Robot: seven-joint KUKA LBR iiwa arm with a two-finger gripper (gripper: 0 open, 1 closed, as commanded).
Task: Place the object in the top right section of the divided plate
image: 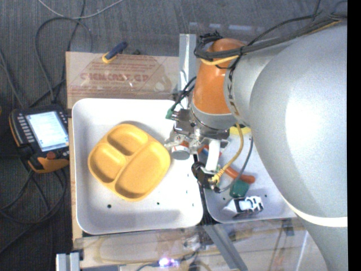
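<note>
A yellow divided plate (131, 161) lies in the left white bin (96, 213), with two small sections toward the upper left and one large section toward the lower right. All its sections look bare. My gripper (185, 144) hangs under the orange wrist band, over the wall between the two bins and just right of the plate's rim. The wrist and cables hide what is at its tip. In the right bin (271, 210) lie an orange and green piece (240, 178) and a small black and white object (247, 204), below and right of the gripper.
The big grey arm covers most of the right bin. A yellow cable (225, 165) loops down from the wrist over that bin. A handheld control pad (42, 131) sits left of the bench, and a clear sheet (121, 78) lies behind the left bin.
</note>
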